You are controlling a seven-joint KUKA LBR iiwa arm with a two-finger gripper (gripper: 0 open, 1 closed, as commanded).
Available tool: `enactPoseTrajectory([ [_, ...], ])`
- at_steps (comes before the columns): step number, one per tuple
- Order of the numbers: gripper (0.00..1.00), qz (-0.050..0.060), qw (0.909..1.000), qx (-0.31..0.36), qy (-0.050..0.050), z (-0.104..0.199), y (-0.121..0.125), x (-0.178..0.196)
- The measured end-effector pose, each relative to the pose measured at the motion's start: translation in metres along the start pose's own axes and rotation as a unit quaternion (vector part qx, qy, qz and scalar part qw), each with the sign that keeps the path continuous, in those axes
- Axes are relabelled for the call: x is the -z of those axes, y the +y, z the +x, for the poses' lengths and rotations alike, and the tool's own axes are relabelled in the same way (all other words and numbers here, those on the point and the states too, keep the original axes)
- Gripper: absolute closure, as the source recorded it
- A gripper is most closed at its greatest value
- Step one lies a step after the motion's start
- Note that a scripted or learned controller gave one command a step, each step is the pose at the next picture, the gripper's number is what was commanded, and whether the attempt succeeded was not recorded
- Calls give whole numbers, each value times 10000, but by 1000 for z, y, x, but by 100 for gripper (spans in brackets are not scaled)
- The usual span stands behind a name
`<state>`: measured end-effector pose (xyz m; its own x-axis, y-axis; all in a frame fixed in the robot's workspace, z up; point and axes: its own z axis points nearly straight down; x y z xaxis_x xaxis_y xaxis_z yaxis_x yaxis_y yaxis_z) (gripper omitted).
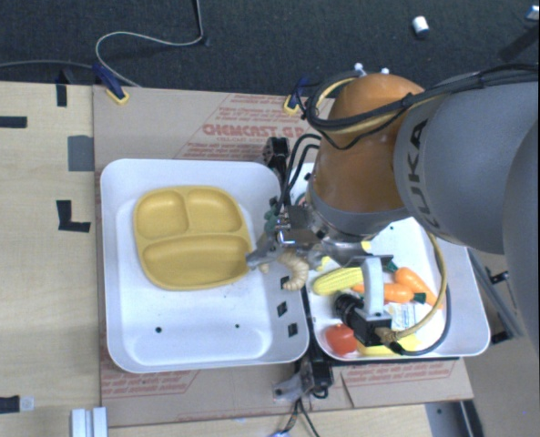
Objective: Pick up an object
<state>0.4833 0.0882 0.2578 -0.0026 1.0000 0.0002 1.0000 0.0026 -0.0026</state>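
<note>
The claw [271, 249] is seen low over the strip where the two white bins meet, under the arm's orange band [361, 157]. Whether it is open or closed cannot be told, as it is largely covered by the wrist above it, and no object can be seen held in it.

A small beige piece [294, 269] is found just beside the claw, to its lower right in the view, at the inner edge of the right bin [477, 328]. Whether the two are touching cannot be made out. Just to the claw's left, a yellow divided plate [192, 235] lies flat in the left bin [115, 271], with its right rim close against the claw.

Further to the claw's right, past the beige piece, a yellow corn-like toy [338, 280] is laid, and an orange carrot-like toy [408, 286] is set beyond that. A red round toy [341, 339] is placed below and to the right of the claw, near the right bin's front wall. Much of the right bin is covered by the grey arm [474, 171], so the things there are only partly seen.

Both bins are carried on a printed cardboard sheet [233, 133] spread on the desk [33, 271]. A thin cable [151, 39] is looped on the dark floor, well apart from the claw, up and to its left.
</note>
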Motion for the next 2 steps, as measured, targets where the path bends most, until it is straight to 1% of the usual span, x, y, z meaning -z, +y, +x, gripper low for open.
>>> enactPoseTrajectory([
  [1, 100, -2, 10000, -8, -6, -20, 32, -5],
  [2, 100, -1, 10000, -4, 0, -20, 0, 0],
])
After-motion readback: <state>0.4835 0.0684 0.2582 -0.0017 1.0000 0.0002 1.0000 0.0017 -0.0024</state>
